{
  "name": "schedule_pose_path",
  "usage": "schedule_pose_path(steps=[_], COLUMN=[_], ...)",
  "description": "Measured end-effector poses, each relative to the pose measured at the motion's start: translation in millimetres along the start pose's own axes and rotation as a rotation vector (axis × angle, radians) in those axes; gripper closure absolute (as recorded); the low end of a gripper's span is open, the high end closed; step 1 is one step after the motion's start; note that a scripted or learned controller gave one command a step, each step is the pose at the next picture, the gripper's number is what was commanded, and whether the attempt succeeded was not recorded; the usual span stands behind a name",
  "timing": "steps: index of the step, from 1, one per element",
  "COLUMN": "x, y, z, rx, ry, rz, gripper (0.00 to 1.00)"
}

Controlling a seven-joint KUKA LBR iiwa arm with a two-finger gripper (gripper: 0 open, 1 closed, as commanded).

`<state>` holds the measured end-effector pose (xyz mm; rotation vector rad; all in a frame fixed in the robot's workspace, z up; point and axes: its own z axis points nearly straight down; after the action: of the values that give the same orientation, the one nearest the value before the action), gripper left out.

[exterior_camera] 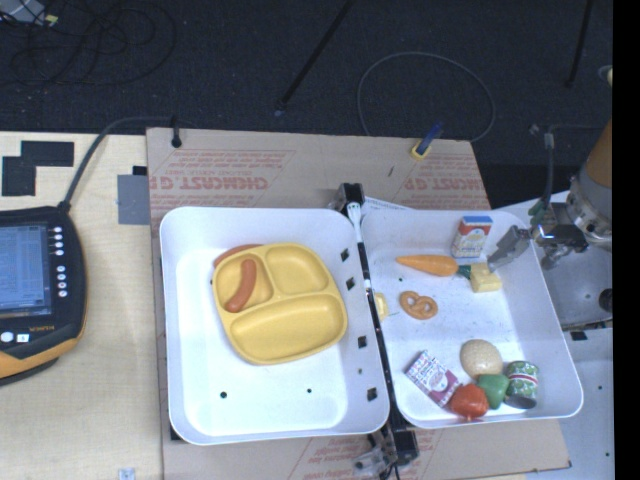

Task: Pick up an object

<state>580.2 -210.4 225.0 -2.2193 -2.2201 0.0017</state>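
My gripper (531,244) hangs over the right rim of the right bin (556,343), open with nothing between its fingers. One grey finger (508,245) points down-left, just above and to the right of a pale yellow block (486,279). Close by in that bin lie an orange carrot (427,264), a small carton (472,236) and a pretzel (418,305). At the bin's front sit a beige potato (481,356), a red-and-white packet (432,374), a red tomato (468,400), a green piece (492,388) and a small can (522,383).
The left bin (190,368) holds a yellow divided plate (290,318) with a sausage (243,286) in its left compartment. A black divider (365,308) runs between the bins. A teach pendant (30,283) lies on the bench at far left.
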Motion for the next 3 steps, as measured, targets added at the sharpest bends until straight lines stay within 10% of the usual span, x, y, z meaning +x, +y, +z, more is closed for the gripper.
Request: schedule_pose_path(steps=[1, 2, 3], x=[83, 70, 28], y=[52, 23, -77], z=[64, 138, 136], rx=[0.003, -0.004, -0.002], ry=[0.004, 0.005, -0.001], rz=[-0.008, 0.004, 0.007], gripper=[0.0, 0.0, 0.0])
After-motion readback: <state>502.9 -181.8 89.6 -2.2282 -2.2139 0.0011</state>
